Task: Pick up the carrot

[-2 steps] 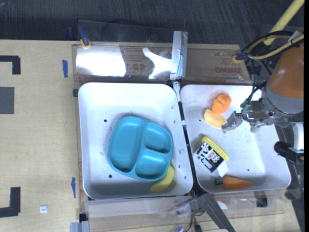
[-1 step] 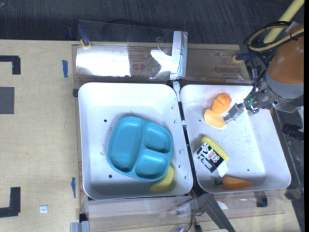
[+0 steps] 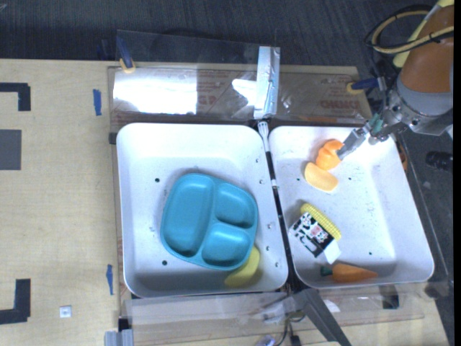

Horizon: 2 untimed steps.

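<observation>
The carrot (image 3: 351,271), orange with a green stub at its left end, lies along the front wall of the right bin (image 3: 403,215). My gripper (image 3: 353,144) hangs over the back of that same bin, far from the carrot. Its tip is right at the edge of a round orange fruit (image 3: 328,154). I see nothing held in it.
A pale orange piece (image 3: 320,178) lies just in front of the round fruit. A yellow corn cob with a black-and-white packet (image 3: 315,231) sits mid-bin, just behind the carrot. The left bin (image 3: 137,157) holds a blue divided plate (image 3: 208,220) and a yellow item (image 3: 246,269).
</observation>
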### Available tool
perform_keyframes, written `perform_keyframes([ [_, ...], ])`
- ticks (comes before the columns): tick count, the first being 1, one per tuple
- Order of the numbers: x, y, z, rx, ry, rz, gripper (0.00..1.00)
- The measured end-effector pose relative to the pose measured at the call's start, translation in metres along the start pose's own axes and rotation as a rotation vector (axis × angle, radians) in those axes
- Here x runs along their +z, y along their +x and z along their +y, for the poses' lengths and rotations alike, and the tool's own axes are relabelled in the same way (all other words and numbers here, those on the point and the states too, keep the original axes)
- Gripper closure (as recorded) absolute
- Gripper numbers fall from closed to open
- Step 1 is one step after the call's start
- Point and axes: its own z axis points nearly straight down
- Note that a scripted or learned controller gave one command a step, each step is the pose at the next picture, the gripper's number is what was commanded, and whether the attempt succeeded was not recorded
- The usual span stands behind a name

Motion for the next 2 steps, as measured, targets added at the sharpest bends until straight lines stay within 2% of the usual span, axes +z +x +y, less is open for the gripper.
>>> perform_keyframes([
  [1,0.079,0.01,0.012,-0.04,-0.001,0.0,0.0],
  [2,0.067,0.009,0.013,-0.04,-0.003,-0.002,1.0],
])
